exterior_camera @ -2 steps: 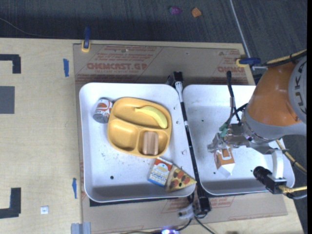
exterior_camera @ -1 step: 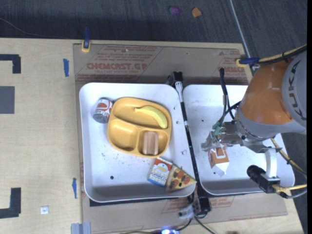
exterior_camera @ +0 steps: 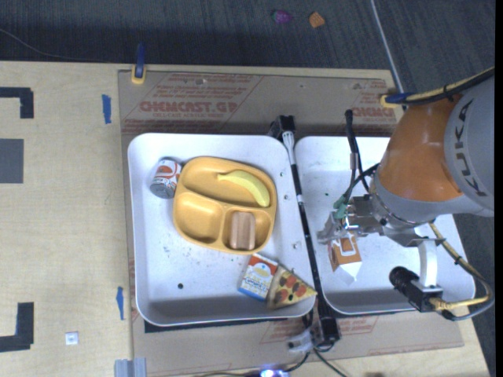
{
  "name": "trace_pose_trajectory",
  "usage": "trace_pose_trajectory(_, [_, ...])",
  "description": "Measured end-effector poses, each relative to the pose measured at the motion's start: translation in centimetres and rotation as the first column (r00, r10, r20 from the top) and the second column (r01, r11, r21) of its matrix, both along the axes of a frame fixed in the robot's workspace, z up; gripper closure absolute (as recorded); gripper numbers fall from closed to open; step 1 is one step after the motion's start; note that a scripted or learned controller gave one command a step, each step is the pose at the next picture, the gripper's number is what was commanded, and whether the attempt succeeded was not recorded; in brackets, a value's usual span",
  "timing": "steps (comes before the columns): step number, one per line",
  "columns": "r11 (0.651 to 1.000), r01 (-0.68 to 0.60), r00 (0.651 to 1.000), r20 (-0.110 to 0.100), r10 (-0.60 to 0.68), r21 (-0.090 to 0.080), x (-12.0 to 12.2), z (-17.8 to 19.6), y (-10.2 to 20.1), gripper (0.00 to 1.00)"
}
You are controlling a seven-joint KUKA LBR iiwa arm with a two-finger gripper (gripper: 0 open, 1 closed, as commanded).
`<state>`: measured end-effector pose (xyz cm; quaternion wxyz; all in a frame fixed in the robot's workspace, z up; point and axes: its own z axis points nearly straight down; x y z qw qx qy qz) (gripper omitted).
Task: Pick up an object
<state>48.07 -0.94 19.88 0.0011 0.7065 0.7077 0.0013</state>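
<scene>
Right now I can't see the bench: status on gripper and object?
Gripper low in right white bin. Small orange-and-white packet just beneath it, grasp unconfirmed. Yellow divided tray in left bin, well apart.

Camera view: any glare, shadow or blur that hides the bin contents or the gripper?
Camera view: lighting is even, with mild sheen on the left bin; the yellow tray, banana and can read sharply. The arm shades the right bin, and the gripper above the orange-and-white packet looks cluttered and soft.

The arm (exterior_camera: 428,159) hides much of the right bin (exterior_camera: 322,171), and the frame's right edge crops it.
</scene>
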Motion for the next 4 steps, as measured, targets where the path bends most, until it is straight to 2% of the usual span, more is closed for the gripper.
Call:
trace_pose_trajectory(1, [1.0,0.001,1.0,-0.002,-0.001,-0.001,2.2,-0.4,-0.2,1.0])
trace_pose_trajectory(2, [1.0,0.0,1.0,0.0,0.0,-0.002,2.2,0.6,-0.2,1.0])
trace_pose_trajectory(3, [1.0,0.002,1.0,-0.004,-0.002,0.001,-0.1,0.7,-1.7,1.0])
trace_pose_trajectory(4, [1.0,0.001,1.0,-0.006,-0.001,0.001,-0.2,-1.5,0.9,1.0])
